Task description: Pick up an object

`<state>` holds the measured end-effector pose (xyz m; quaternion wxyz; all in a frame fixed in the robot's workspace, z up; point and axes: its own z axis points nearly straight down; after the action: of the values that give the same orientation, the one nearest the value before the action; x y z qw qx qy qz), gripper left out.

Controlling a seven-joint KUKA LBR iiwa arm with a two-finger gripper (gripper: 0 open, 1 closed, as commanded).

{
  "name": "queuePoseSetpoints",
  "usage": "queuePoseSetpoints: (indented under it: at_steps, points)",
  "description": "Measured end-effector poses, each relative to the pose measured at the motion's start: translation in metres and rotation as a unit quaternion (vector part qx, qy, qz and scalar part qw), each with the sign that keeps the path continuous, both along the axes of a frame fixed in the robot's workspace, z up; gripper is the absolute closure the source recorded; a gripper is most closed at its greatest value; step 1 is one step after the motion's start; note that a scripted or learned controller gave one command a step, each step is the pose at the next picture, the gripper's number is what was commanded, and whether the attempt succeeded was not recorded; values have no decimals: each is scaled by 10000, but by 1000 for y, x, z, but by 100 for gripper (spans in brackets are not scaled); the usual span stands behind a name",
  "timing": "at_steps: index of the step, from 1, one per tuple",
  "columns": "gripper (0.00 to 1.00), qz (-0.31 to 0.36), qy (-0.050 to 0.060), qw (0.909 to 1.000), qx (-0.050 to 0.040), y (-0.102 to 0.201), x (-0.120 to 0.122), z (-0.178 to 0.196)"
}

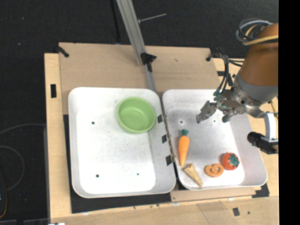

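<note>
Status: pick not begun | pincer (216,112) spread, holding nothing, above right bin (253,182) | carrot (183,147), tomato (230,161) lie in that bin, untouched | left: descend, grasp, lift

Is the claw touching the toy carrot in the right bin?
Apart. The camera view shows bare white bin floor between the claw and the toy carrot, which lies lower left of it.

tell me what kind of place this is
Probably a robot lab test bench: two white bins on a board, toy food such as a carrot and tomato, and a gripper open above them.
</note>
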<state>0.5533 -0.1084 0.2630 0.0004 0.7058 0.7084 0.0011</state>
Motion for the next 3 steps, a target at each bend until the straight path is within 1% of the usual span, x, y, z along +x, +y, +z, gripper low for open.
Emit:
queuePoseSetpoints:
  at_steps: [1,2,3]
  points:
    - [0,-7,-4,10000,0,0,0,0]
    - [0,-29,27,10000,-18,-2,10,-54]
    - [0,-26,37,10000,-15,-2,9,-117]
